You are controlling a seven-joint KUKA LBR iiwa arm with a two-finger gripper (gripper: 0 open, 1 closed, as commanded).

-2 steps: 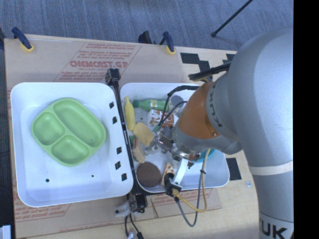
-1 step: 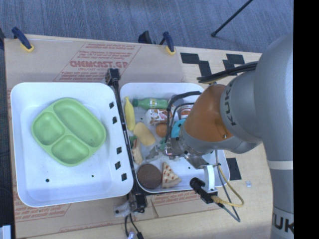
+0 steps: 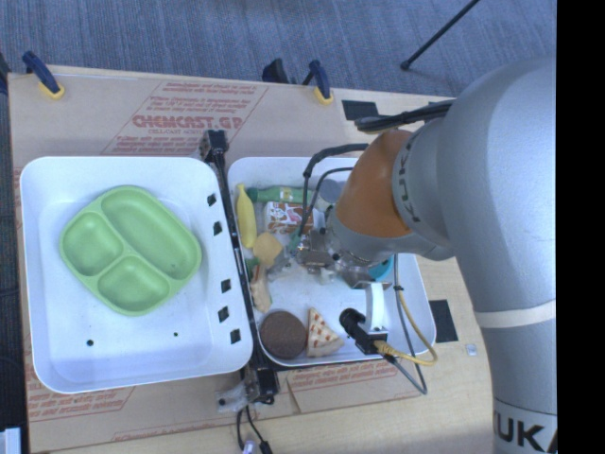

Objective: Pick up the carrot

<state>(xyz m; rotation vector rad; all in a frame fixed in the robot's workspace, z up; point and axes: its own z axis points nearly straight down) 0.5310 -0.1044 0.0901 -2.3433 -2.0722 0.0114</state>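
If the carrot is light, stiff, slick toy plastic, as I judge, grip across its thick end. Whether the grey tool (image 3: 314, 253) is open or holding anything, I cannot tell.

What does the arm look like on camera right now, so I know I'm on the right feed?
The arm is a bulky, rounded grey casing with an orange band above the wrist. Black "KU" lettering shows low on its body. Thin black cables loop around the wrist, and a yellow cable trails below it over the right bin.
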